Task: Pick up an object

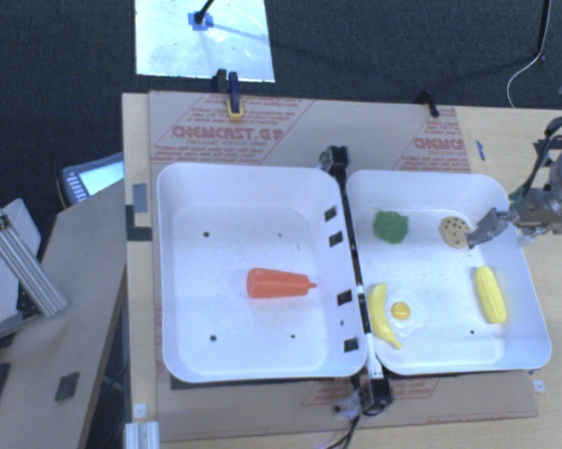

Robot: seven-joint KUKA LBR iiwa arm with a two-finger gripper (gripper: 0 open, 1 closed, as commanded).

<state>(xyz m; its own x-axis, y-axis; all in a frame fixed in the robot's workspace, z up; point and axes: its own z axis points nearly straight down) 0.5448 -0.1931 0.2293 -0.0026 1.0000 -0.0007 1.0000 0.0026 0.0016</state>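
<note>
Objects for picking lay spread over two shallow white bins on the counter (136, 110). Farthest left, the left bin (182, 204) held an orange carrot (279, 283), lying on its side near the middle of the floor with its tip pointing toward the divider. Past the black clips along the seam, the right bin (519, 344) held the rest. A yellow banana (381, 314) lay close against the bin's left wall, and a fried egg (401, 312) sat just beside it, touching or nearly so. Above these, nearer the far wall, was a green leafy piece (390, 225). Further right lay a round tan cookie (454, 231) with dark spots. Below and to the right of it, an ear of yellow corn (490, 294) lay lengthwise near the right wall, well apart from the banana. At the right side, the end effector (479, 229) reached in over the bin's far right corner, its tip just beside the cookie. Whether its jaws were spread or closed could not be told, and nothing was visibly gripped.
</note>
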